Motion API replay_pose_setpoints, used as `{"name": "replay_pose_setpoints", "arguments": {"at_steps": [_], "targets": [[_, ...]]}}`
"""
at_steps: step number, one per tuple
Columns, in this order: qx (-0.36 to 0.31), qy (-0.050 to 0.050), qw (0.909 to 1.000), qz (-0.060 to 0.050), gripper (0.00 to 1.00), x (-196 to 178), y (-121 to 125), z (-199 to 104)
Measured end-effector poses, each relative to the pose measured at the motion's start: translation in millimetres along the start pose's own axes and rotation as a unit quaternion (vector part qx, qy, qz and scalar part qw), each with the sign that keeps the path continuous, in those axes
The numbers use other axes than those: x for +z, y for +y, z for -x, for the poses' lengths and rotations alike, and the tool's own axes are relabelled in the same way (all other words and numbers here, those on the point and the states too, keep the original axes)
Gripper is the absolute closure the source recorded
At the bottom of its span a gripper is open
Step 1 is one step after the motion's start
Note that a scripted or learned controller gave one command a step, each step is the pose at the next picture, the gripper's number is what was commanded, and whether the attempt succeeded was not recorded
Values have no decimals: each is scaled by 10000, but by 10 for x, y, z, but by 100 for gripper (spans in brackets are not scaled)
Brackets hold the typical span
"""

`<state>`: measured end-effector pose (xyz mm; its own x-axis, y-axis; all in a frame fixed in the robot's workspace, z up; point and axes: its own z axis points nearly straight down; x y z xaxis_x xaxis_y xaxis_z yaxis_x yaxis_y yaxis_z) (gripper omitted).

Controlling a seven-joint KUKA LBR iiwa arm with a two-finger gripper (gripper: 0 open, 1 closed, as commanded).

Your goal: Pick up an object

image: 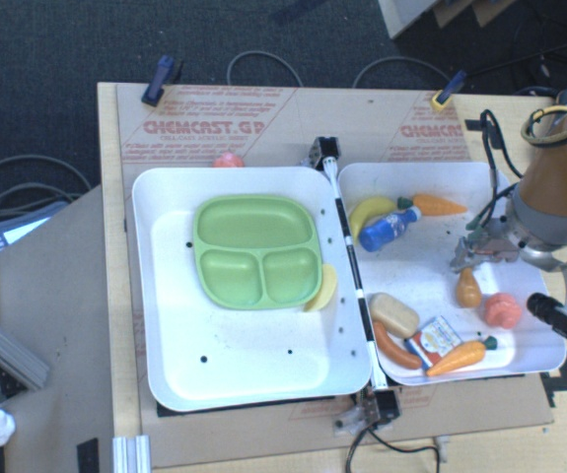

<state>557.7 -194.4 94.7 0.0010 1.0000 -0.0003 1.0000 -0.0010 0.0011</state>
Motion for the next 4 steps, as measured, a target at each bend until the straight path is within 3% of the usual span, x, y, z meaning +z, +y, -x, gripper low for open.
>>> {"name": "replay_pose_setpoints", "arguments": {"at_steps": [1, 2, 3, 4], "targets": [[-10, 8, 10000, -14, 100, 104, -329, -741], [-10, 2, 10000, 0, 100, -903, -559, -1172], [-10, 3, 10000, -3, 100, -1475, -709, -1522], [-10, 3, 10000, -3, 100, -1411, 3, -1648]]}}
